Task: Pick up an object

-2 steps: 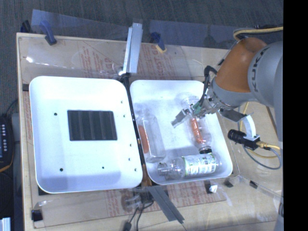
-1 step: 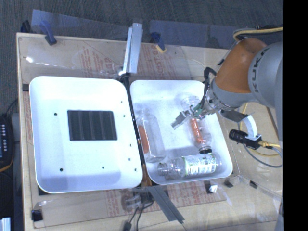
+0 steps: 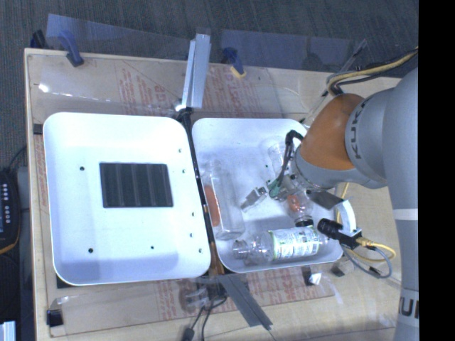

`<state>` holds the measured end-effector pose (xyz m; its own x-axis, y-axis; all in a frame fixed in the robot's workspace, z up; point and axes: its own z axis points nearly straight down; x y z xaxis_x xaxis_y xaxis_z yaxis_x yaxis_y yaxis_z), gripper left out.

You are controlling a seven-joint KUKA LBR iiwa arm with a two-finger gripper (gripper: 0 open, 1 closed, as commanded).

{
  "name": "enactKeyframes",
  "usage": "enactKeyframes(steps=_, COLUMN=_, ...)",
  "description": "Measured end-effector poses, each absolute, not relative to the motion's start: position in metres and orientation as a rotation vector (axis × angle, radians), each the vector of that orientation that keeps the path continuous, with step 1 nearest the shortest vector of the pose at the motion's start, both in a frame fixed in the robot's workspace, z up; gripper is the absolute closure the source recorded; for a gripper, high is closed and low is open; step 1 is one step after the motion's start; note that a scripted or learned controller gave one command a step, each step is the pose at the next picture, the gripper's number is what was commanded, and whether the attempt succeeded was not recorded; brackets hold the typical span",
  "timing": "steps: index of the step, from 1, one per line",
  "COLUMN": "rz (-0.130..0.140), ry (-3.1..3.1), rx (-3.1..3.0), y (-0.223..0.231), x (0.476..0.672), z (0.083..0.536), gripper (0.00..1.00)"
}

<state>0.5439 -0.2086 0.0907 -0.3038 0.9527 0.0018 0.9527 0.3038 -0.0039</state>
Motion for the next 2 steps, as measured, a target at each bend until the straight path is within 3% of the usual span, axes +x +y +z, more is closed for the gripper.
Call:
enactKeyframes(steps=1, rz=0.000, ry=-2.580, rx=-1.793, y=-0.211, x=0.563, z=0.150, gripper=0.00)
enactKeyframes(steps=2, rz=0.002, ry=-2.570, rx=-1.808, y=-0.211, x=0.552, z=0.169, gripper=0.00)
